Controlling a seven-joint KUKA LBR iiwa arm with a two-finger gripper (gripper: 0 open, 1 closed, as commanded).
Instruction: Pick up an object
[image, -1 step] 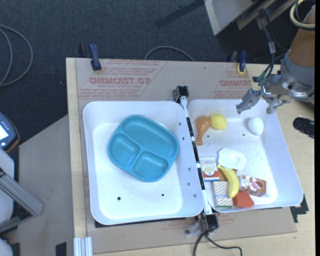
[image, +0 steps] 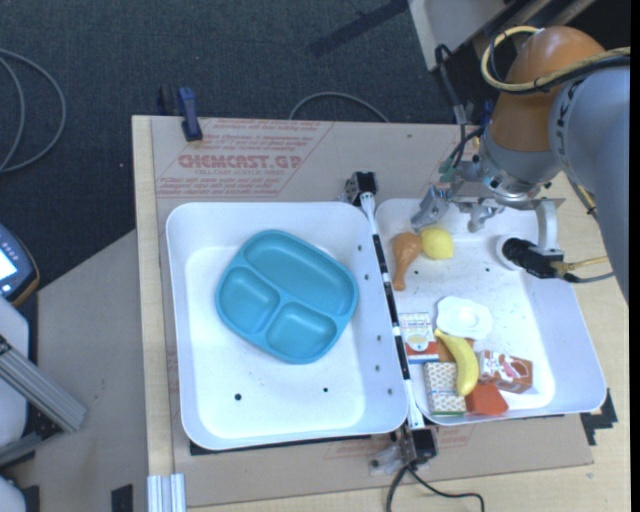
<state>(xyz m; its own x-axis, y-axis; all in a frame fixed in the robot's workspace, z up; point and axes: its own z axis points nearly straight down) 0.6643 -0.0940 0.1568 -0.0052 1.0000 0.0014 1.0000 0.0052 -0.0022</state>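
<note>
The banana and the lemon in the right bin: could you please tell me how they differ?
The banana is long and curved; the lemon is small and rounded. The banana lies toward the bin's near end among other items, partly under a white piece; the lemon sits at the far end beside the gripper. Both are yellow.

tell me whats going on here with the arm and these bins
The arm's tool hangs over the far end of the right bin, just above a lemon and an orange toy; it holds nothing. Nearer lie a banana and other toy food. The left bin has a blue plate.
</note>
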